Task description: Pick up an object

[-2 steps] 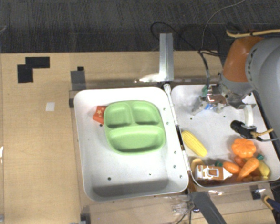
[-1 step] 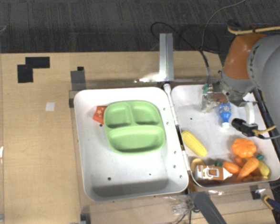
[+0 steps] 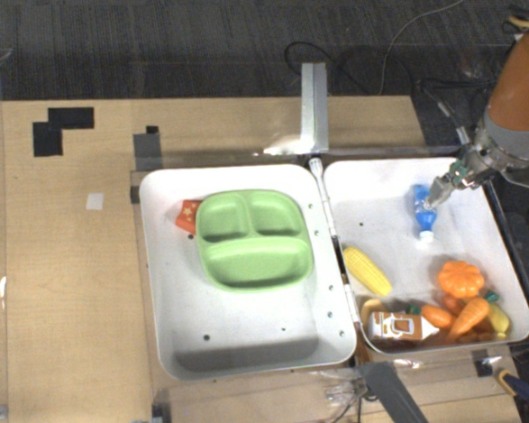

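Down at the lower right of the frame, a brown bottle with a white and orange label (image 3: 401, 326) lies on its side against the near wall of the right bin (image 3: 372, 194). Just right of it sits a cluster of toy produce: two carrots (image 3: 463, 316) lying crossed over one another, a round orange pumpkin (image 3: 460, 278) touching them from above, and a sliver of something yellow (image 3: 499, 322) tucked into the corner (too hidden to name). A yellow corn cob (image 3: 366, 271) lies slantwise near the bin's left wall, apart from the cluster. Higher up in the same bin, toward the right centre of the frame, a small blue bottle with a pale cap (image 3: 422, 210) lies by itself on the white floor. The gripper (image 3: 447, 184) comes in from the upper right edge of the frame, below the arm's orange band (image 3: 520, 89), and its tip is right at the upper end of the blue bottle; whether it is touching or merely above it cannot be told, and how far the jaws are parted cannot be told either. Over in the left bin (image 3: 176, 303), at the middle of the frame, a green divided tray (image 3: 253, 238) lies flat, with a red and orange item (image 3: 187, 217) poking out at its upper left edge.
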Tool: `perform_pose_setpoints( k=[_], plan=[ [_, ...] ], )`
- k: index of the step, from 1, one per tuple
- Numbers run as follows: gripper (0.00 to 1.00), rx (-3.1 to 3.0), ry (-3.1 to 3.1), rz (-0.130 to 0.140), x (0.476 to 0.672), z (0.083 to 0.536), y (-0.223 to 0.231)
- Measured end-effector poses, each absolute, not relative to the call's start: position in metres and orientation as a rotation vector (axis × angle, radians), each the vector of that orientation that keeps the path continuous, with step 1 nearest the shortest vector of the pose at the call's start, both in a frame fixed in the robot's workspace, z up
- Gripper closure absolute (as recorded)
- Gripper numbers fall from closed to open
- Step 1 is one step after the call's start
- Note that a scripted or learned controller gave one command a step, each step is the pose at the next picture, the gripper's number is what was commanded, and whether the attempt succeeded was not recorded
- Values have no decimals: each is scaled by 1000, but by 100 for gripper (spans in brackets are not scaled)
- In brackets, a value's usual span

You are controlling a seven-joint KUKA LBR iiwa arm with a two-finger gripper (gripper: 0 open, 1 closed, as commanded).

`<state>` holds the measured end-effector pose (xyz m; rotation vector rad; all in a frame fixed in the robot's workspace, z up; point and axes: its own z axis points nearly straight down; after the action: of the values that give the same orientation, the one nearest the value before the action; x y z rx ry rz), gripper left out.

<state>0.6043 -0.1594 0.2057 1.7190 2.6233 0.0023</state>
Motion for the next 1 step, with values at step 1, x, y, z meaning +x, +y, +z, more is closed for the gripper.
perform_pose_setpoints(
  k=[1],
  plan=[
    [100, 1863, 2527, 3, 620, 159, -133]
  ],
)
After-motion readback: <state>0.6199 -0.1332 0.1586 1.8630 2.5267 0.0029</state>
